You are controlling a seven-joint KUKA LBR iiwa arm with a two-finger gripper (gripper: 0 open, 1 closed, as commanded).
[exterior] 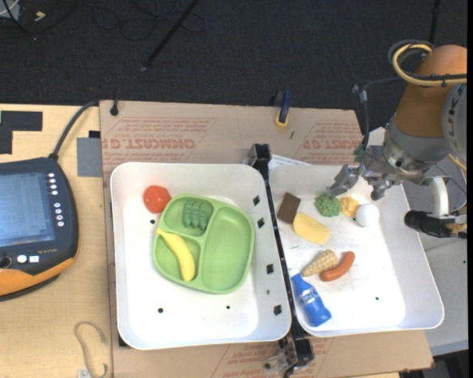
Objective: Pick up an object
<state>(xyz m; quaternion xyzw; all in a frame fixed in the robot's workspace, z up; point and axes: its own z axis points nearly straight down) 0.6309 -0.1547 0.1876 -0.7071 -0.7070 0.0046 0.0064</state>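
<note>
1. Hand (pixel 361 183) spread wide, nothing between its fingers, upper part of the right bin (pixel 410 290).
2. Just below it: broccoli (pixel 327 205), white egg (pixel 366 214).
3. Lower: yellow wedge (pixel 310 228), sausage (pixel 339 266), blue bottle (pixel 310 300).
4. Left bin (pixel 134 290): green plate (pixel 221 250), banana (pixel 178 255), tomato (pixel 156 198).

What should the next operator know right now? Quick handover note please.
Gripper: open, holding nothing, over the top of the right bin by the broccoli and the egg.
Right bin: brown block, yellow piece, cone, sausage, blue bottle.
Left bin: green plate with banana; tomato beside it.
Done: nothing picked.
Left: grasp and lift one thing.
</note>
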